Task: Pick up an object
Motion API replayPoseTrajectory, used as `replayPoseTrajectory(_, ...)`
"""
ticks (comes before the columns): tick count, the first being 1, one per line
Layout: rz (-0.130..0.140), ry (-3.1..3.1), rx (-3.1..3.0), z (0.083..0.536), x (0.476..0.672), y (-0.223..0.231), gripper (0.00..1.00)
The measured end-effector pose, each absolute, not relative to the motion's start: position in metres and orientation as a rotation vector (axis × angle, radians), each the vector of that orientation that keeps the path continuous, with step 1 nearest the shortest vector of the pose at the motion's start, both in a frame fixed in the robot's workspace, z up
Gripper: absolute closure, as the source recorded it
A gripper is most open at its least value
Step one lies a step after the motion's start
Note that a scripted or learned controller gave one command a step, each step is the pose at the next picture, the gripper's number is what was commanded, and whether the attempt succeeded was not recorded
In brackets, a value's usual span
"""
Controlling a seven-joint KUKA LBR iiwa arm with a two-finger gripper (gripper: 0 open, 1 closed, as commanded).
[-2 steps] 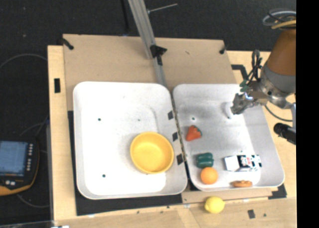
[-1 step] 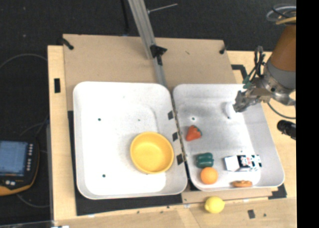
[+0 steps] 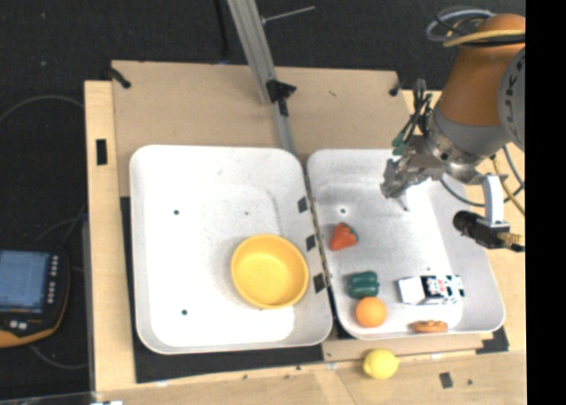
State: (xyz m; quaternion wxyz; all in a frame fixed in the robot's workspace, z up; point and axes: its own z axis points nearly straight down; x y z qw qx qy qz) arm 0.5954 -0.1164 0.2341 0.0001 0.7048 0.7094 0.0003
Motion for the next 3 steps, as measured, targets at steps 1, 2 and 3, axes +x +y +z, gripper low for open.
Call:
replayPoseTrajectory(1,0.004,2.23,2.212,0.235,0.614,-0.058,1.0)
replayPoseTrajectory(2,0.003,2.229,2.213,0.231,0.631,-0.006,1.0)
replayPoseTrajectory(3,0.003,2.228,2.213,0.224,0.638,0.049,1.0)
